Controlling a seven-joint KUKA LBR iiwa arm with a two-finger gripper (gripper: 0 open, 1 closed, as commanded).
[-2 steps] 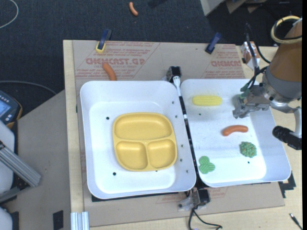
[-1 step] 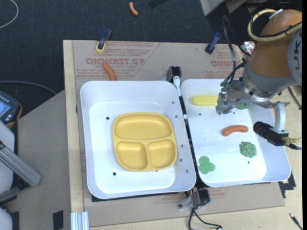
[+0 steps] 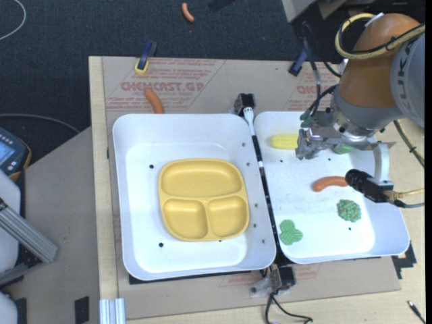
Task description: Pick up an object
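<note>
My gripper [image 3: 307,146] hangs low over the far part of the right bin [image 3: 385,245], just right of a yellow corn cob [image 3: 283,141] and close to touching it. A pale green piece [image 3: 342,149] peeks out on the gripper's right side, partly hidden by it. An orange sausage [image 3: 329,183] lies near the bin's middle. Nearer the front sit a green broccoli floret [image 3: 349,210] and a flat green leafy toy [image 3: 291,232]. I see nothing lifted off the bin floor.
The left bin [image 3: 128,181] holds a yellow three-compartment plate [image 3: 202,198]. On the cardboard behind it lie an orange sausage [image 3: 154,100] and a yellow-blue clamp [image 3: 144,59]. A black clip [image 3: 244,102] sits at the bins' shared far rim. Cables run along the right bin's right side.
</note>
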